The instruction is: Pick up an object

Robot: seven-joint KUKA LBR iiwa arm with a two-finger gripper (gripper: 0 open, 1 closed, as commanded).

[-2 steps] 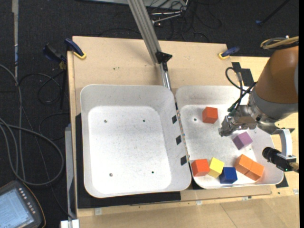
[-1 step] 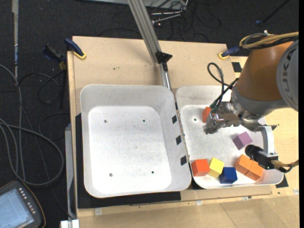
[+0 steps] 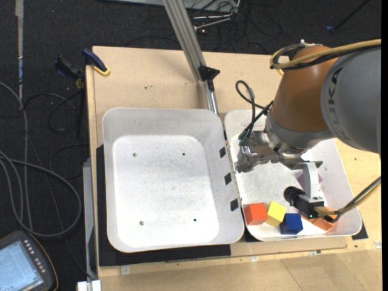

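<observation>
So, the nearest candidate was the orange block (image 3: pixel 256 213). It sat below the gripper (image 3: pixel 247 157) in the view and slightly to the view's right of it, near but clearly apart. It rested on the floor of the right bin (image 3: pixel 270 183), by that bin's near-left corner. It was cube-ish w/ no real long axis, so I'd judge any grip angle abt equal. The coming move prob called for a short shift toward the view's bottom, then a descent.

The yellow block (image 3: pixel 276 213) was just beside the orange one, on the side away from the gripper, turned corner-on; whether they touched I couldn't tell. The blue block (image 3: pixel 291 223) lay just past that, further from the gripper. An orange piece (image 3: pixel 323 223) lay furthest out, partly hidden, shape unclear. The blocks looked matte, hard-edged and solid; wood or plastic, couldn't say.

The gripper hung over the right bin's left part, w/ nothing seen held. How wide it stood couldn't be told, as the wrist blocked it. Only one arm, so no choice there.

The left bin (image 3: pixel 160 180) lay left of the gripper: white, shallow, rounded corners, speckled floor. The bench (image 3: pixel 151 77) under both was pale board.
</observation>
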